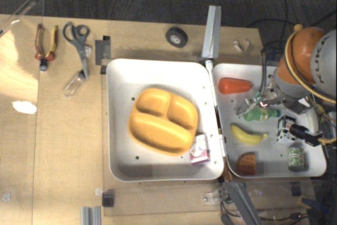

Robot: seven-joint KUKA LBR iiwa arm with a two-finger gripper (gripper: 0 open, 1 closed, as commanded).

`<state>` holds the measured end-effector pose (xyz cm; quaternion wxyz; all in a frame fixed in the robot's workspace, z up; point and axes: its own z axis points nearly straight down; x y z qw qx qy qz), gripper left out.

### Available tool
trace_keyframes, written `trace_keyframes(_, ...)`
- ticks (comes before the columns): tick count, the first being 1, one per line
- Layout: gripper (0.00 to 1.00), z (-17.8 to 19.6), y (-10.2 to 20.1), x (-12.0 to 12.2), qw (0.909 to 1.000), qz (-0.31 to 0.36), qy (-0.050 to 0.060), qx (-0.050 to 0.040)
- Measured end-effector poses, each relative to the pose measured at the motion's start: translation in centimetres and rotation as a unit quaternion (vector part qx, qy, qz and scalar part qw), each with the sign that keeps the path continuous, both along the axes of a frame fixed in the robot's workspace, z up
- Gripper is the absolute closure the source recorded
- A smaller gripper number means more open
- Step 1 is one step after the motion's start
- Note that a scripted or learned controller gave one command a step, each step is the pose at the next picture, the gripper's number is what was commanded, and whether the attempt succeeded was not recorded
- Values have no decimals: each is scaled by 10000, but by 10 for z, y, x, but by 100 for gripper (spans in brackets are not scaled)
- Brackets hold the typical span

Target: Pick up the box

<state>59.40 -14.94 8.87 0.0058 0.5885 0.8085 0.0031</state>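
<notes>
The box (199,149) is small, pink and white, and lies in the left bin (118,113) against its right wall near the front corner. It touches the edge of a large yellow padded object (164,119) that takes up the bin's middle. My gripper (258,104) hangs over the right bin (316,168), just above a green bottle (261,114), well to the right of the box and across the divider. Nothing of the box is between its tips.
The right bin also holds a red-orange carrot-shaped piece (235,85), a banana (247,136), a brown-red fruit (246,163) and a green can (296,158). Scissors (79,45), pliers (44,46) and a tape roll (177,36) lie on the bench behind the bins.
</notes>
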Motion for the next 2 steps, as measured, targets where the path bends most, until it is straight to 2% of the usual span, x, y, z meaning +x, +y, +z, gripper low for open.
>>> trace_keyframes(1,0,48,27,44,10000,41,25,5)
trace_keyframes(2,0,85,29,37,9993,-378,26,8)
